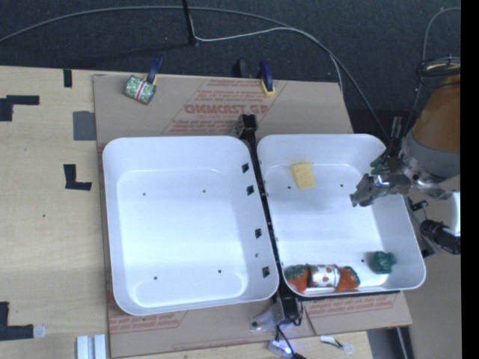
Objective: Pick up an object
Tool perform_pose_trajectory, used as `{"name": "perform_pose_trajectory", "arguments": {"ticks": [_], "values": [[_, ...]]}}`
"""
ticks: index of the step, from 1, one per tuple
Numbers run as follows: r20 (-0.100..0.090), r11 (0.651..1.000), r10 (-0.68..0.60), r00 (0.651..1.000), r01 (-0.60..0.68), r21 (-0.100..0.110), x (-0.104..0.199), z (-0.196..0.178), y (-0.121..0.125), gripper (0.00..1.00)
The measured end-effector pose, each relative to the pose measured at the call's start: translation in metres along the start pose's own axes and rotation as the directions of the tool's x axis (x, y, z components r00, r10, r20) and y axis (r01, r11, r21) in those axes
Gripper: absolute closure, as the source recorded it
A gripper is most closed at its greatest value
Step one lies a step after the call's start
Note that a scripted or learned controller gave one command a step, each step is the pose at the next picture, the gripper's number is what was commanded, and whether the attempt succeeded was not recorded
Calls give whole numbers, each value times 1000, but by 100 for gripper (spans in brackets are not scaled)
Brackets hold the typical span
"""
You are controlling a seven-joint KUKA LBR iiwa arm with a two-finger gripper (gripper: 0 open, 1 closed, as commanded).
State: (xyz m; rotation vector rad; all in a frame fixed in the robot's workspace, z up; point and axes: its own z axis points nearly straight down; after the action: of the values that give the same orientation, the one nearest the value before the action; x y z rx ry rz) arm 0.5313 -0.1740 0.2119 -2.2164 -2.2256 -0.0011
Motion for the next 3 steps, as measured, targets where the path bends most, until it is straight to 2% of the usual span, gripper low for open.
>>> {"name": "perform_pose_trajectory", "arguments": {"ticks": [1,2,3], "values": [[0,1000,-1,1000,1,0,47,-10,16,100],[0,1000,0,1000,0,1,94,0,28,100],[0,1000,0,1000,0,1,145,0,29,100]]}}
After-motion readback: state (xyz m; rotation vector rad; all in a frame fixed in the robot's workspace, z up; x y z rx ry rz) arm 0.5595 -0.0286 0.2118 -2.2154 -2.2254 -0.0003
